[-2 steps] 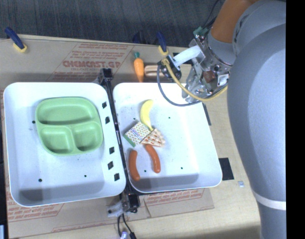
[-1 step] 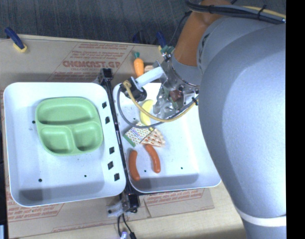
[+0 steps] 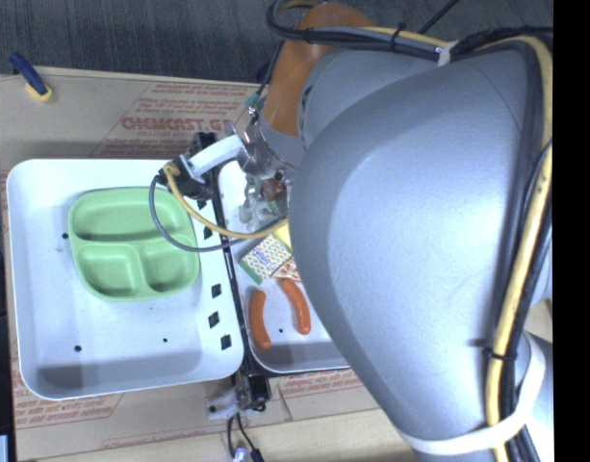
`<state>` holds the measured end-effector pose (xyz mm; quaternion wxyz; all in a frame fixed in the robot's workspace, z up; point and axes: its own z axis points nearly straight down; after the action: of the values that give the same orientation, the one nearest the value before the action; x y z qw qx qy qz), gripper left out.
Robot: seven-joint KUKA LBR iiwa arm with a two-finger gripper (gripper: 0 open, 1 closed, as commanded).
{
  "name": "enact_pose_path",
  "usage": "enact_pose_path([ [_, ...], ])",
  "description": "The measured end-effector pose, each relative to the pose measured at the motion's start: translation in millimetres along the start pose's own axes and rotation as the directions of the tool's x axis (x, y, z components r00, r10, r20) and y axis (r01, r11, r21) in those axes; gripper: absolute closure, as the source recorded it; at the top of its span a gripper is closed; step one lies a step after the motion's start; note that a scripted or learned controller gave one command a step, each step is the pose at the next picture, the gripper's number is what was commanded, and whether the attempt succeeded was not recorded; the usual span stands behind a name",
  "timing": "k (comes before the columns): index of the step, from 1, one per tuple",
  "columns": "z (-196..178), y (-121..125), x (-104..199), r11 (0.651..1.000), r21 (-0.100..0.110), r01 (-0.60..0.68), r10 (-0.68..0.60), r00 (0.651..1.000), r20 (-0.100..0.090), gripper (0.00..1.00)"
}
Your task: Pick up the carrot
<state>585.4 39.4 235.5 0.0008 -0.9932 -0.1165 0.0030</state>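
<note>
Claw [image 3: 259, 192], finger state indiscernible, hangs over the right bin's [image 3: 275, 359] far edge; two carrots [image 3: 259, 318] lie near its front edge.

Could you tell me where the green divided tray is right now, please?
The green divided tray lies in the left white bin, toward its upper half, left of the gripper and the strip between the bins.

Orange carrot [image 3: 259, 320] lying flat, right bin's near-left corner
</note>
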Motion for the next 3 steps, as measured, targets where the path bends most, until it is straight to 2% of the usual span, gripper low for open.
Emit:
enact_pose_path([
  [1, 45, 38, -47, 0.949, 0.002, 0.315, -0.315, 0.949, -0.001, 1.00],
  [2, 35, 37, -47, 0.947, 0.007, 0.323, -0.323, 0.947, 0.002, 1.00],
  [3, -46, -92, -54, 0.952, 0.001, 0.308, -0.308, 0.952, -0.002, 1.00],
])
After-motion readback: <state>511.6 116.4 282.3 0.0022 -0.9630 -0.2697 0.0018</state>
